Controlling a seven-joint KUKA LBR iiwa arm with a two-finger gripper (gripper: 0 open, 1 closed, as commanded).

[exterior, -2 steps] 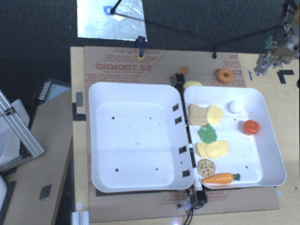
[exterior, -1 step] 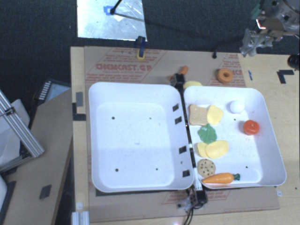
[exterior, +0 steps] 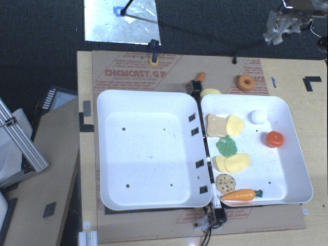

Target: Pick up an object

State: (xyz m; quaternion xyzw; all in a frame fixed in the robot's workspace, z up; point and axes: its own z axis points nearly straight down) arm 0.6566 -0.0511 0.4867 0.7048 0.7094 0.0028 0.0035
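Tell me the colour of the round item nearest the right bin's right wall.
Red: the tomato-like ball, seen clearly in the camera view.

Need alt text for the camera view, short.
The gripper hangs at top right, above the floor beyond the bench. The right bin holds toy food: tomato, carrot, cookie. A doughnut lies outside it.

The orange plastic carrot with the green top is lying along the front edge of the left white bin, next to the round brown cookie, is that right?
Not quite. The orange plastic carrot with the green top lies along the front edge of the right white bin, not the left one. It is indeed next to the round brown cookie, as the camera view shows.
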